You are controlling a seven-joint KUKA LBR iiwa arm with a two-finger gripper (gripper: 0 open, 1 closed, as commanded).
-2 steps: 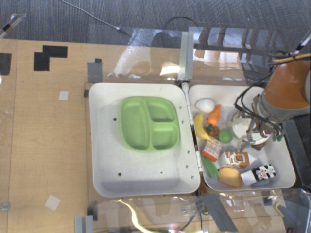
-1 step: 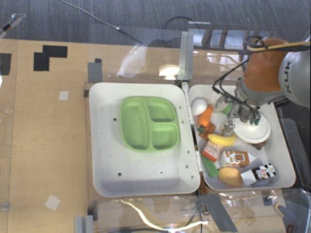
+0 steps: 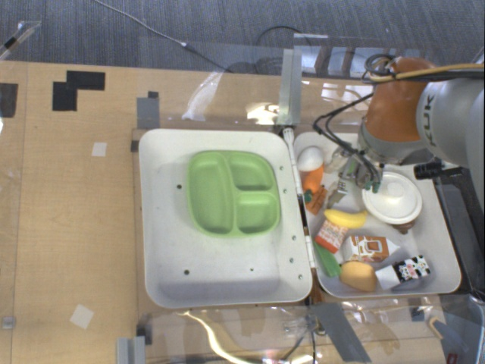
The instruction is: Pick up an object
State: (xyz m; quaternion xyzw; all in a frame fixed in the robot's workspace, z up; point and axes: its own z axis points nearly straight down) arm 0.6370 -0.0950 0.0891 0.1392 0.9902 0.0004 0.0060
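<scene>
Camera view: we judge the approach step; claw (image 3: 350, 179) above yellow plastic banana (image 3: 345, 218), grip state indiscernible. Next: descend, close on it.

Bright even light, slightly soft, glare on bin (image 3: 227, 144) rim.

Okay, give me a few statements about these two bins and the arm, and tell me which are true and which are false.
1. The green divided plate lies in the left bin. True.
2. The banana lies in the left bin. False: it lies in the right bin, among the other items.
3. The gripper is over the right bin. True.
4. The white bowl sits on the green divided plate. False: it is in the right bin, beside the gripper.
5. The white egg is near the right bin's far left corner. True.
</scene>
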